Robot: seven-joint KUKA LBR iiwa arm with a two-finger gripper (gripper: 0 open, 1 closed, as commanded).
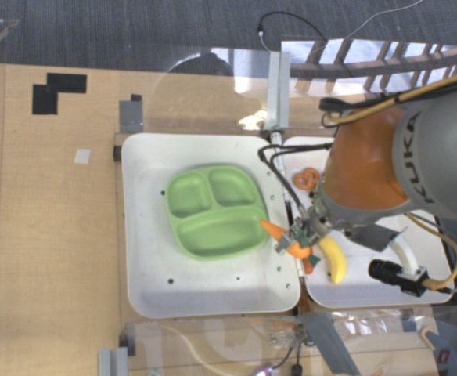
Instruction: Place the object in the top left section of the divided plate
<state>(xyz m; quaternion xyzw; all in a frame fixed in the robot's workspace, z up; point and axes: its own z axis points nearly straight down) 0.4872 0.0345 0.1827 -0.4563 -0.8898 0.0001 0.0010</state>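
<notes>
The claw (pixel 297 240) sits low at the seam between the two shallow white plastic bins, the left bin (pixel 146 288) and the right bin (pixel 369 292). An orange carrot-shaped toy (pixel 274 230) lies at the claw, its pointed tip reaching toward the right rim of the green three-section divided plate (pixel 213 210). The claw appears clamped on the carrot's thick end, though the fingers are small and partly hidden by the wrist, so the grip cannot be confirmed as secure.

Judged risks from this position:
- The grip seems to sit near one end of the carrot. The toy may pivot or slip out during travel.
- The target top left section (pixel 188 197) lies on the far side of the plate. A release made early would drop the carrot into the large lower section or the top right section.
- The carrot's tip is close to the plate rim. A low transit could push the plate across the bin.

Count: two bins, one plate, one carrot, one yellow toy banana (pixel 335 260) and one brown pretzel-shaped toy (pixel 306 179) in the right bin.
</notes>
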